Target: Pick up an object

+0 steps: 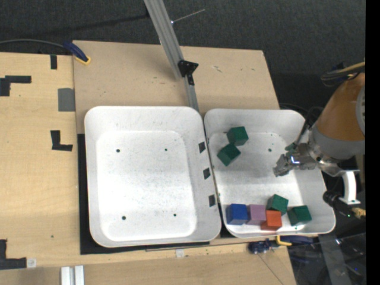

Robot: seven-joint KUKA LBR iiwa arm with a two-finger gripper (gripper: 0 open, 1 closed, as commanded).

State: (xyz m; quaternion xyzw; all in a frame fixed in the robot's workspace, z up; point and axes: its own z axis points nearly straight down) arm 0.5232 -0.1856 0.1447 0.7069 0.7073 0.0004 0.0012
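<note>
The right bin (261, 119) holds several small blocks. Two green blocks (237, 135) (228, 154) lie in its upper left part. Along its near edge sit a blue block (237, 213), a purple block (257, 213), an orange block (273, 219) and two more green blocks (277, 203) (299, 214). My gripper (285, 166) hangs over the right side of this bin, above bare floor, apart from every block. Nothing shows between its fingers.
The left bin (95, 159) lies beside the right one, with black clips along the shared rim. A slanted metal rail (169, 34) crosses the bench behind the bins. A blue and yellow tool (77, 51) lies at the bench's far left.
</note>
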